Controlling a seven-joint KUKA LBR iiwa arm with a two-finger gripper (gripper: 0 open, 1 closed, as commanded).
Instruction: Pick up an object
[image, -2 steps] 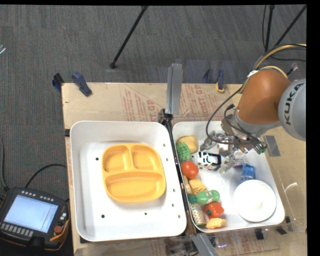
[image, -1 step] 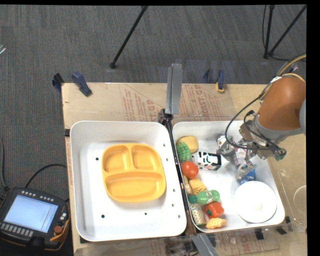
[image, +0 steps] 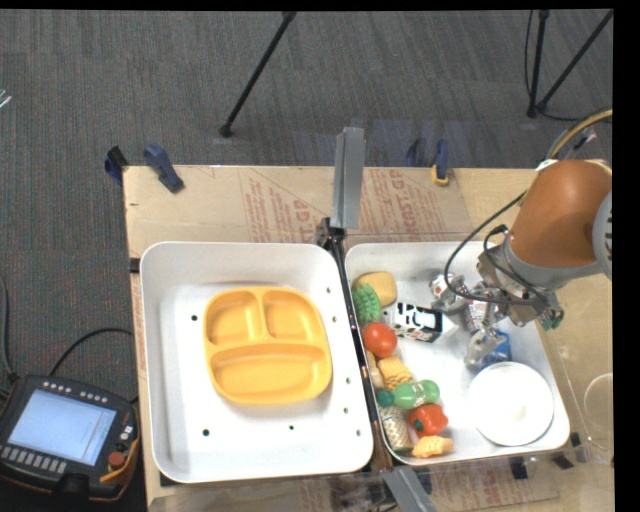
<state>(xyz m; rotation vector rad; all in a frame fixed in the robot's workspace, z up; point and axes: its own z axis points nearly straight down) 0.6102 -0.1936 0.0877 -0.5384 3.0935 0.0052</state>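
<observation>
My gripper hangs low over the right side of the right bin, under the orange wrist band. A small pale-blue object lies right below it; I cannot tell if it is held. A black-and-white box lies just to the gripper's left. Along the bin's left wall sit a yellow round toy, a green ribbed piece, a red tomato, a green toy and a red pepper. A white round bowl fills the near right corner.
The left bin holds a yellow divided tray. A grey post rises at the back between the bins. A teach pendant lies on the floor at the lower left. Tripod legs stand behind the bench.
</observation>
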